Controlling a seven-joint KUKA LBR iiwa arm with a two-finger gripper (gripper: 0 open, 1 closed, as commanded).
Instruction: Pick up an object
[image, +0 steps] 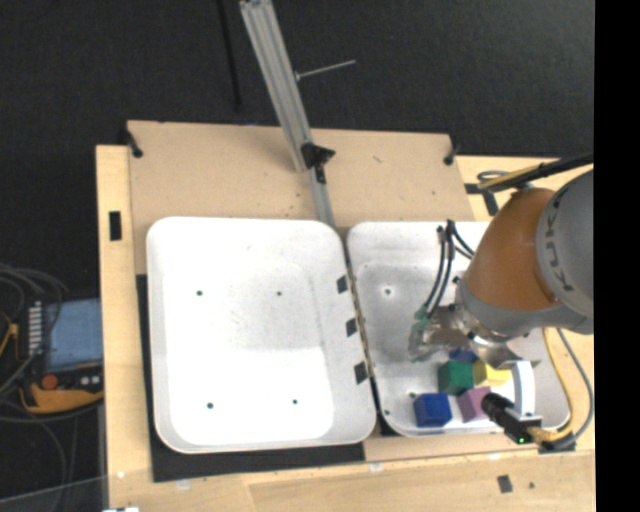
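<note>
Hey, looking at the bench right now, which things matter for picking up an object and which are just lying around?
Part of the job:
- gripper
- right bin
- blue block
- green block
- purple block
- yellow block

Just lying about:
- left bin
- metal pole
- blue box, off the bench

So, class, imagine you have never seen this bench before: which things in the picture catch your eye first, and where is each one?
The big grey arm with its orange band stands out first, reaching in from the right over the right bin. Next come the bright pieces clustered in that bin's near right corner: a blue block, a green block and a purple piece. The broad left bin fills the middle of the bench.
</note>
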